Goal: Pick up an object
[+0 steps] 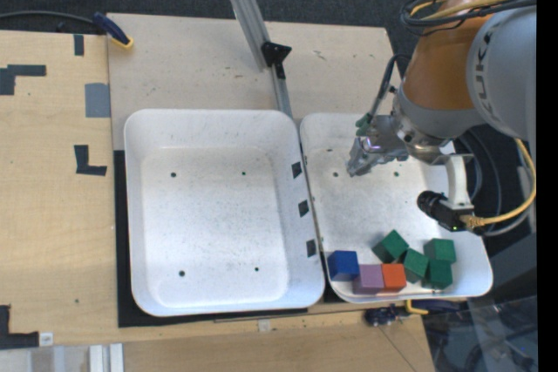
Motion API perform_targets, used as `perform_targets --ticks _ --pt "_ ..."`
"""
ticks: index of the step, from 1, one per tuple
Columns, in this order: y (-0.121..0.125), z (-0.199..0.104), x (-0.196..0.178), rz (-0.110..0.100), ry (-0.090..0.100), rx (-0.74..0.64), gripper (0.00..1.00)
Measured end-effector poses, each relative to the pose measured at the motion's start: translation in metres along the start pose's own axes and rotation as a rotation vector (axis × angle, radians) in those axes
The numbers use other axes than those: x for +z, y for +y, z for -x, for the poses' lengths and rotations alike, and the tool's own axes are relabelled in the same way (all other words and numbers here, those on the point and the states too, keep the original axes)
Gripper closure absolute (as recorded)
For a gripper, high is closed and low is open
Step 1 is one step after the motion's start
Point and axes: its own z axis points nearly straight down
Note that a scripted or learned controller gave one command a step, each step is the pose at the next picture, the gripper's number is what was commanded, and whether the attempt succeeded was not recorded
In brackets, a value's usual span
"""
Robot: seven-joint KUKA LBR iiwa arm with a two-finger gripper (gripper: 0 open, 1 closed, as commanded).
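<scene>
Several small blocks lie at the near end of the right bin [340, 187]: a blue cube [343, 264], a purple block [371, 277], an orange block [393, 276] and a cluster of green blocks [417, 260]. My gripper [358, 165] hangs over the far part of the right bin, near its left wall, pointing down and to the left. It is well apart from the blocks, and I see nothing in it. The bin floor under it is bare.
The left bin [214, 209] sits beside the right one, their walls meeting in the middle. A grey metal pole [247, 0] slants in from the top and ends at a black clamp. Black cables [449, 209] hang off the arm at the right bin's right edge.
</scene>
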Motion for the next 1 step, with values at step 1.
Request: perform_targets --ticks 1 --pt "0.0092 -0.0512 -0.0084 0.000 0.000 0.001 1.00"
